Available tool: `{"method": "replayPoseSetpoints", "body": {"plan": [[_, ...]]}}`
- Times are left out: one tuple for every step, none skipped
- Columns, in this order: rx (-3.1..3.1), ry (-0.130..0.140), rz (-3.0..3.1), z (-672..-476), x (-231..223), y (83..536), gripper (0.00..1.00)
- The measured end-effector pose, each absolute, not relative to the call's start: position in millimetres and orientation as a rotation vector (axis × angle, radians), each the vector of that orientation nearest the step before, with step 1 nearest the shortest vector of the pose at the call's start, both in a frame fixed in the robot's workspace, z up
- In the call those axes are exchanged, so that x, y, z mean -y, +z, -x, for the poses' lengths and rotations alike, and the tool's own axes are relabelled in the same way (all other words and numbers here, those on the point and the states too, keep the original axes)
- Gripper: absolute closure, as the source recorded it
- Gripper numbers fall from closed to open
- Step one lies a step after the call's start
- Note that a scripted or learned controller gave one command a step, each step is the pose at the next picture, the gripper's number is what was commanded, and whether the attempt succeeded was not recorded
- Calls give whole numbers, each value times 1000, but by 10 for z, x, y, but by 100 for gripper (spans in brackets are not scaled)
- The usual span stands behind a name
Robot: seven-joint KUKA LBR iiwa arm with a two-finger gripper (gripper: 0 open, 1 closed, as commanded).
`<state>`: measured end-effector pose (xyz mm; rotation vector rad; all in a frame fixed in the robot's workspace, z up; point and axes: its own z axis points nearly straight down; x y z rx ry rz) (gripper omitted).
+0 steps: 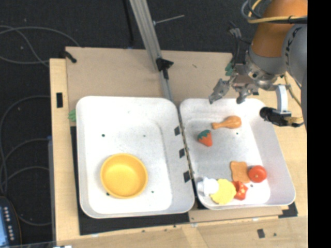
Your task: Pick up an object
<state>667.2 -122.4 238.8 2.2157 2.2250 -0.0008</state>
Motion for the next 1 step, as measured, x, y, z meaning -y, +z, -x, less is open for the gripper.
{"method": "replayPoseSetpoints", "body": {"plan": [[-2225,-2,-2215,-6671,1227,2389,0]]}}
